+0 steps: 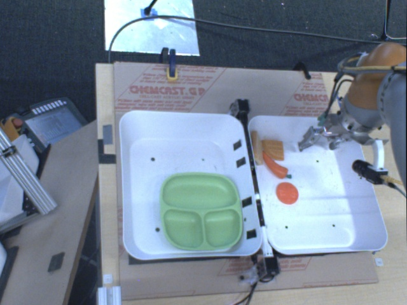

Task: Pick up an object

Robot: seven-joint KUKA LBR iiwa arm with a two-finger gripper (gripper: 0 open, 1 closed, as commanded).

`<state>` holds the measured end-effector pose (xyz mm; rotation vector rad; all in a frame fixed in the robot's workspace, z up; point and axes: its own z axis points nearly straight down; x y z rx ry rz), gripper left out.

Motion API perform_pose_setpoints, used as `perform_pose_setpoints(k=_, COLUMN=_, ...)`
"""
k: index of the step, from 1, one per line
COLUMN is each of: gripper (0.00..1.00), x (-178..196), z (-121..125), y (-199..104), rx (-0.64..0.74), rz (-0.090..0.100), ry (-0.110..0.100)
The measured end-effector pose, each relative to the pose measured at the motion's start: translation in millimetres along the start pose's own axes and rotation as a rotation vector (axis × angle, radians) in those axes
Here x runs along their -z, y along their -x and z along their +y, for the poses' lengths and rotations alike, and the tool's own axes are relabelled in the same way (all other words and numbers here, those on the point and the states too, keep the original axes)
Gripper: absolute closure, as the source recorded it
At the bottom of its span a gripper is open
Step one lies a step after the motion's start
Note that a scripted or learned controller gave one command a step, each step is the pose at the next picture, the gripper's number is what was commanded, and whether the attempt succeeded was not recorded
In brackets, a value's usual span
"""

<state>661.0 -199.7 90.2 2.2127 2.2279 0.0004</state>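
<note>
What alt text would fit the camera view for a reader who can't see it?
The grey arm's end effector hovers over the right white bin, apart from a tan waffle-like piece, a red-orange pepper-like piece and an orange disc near the bin's left side. The left white bin holds a green divided plate.

Green divided plate in left bin, orange disc, carrot in right bin, pincer above, fingers spread
</note>
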Motion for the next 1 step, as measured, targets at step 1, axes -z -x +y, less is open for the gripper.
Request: perform_pose_setpoints(k=1, gripper=1.00, x=13.9, z=1.5, y=0.5, rx=0.002, rz=-0.002, ry=0.005)
